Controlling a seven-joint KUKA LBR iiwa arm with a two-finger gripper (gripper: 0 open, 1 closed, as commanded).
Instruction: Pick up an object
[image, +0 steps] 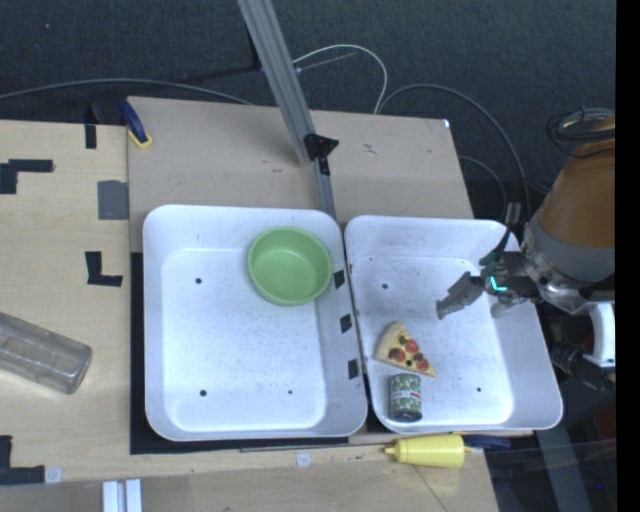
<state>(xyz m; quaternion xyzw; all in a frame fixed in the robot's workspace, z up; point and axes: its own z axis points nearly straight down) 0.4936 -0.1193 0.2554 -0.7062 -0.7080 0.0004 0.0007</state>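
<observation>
2 white bins sit side by side on the bench (400, 160). Left bin (180, 330) holds a green bowl (289, 265). Right bin (520, 390) holds a pizza slice (404, 349) and a small can (405, 396); above them the gripper (470, 293) hovers, its fingers open, gripping nothing.

Two matt white plastic bins (170, 300) speckled with dark flecks sit on a pale wood-look surface (220, 150). A smooth green plastic bowl (289, 265); a clear plastic container (40, 352); a glossy yellow bottle (430, 451).
</observation>
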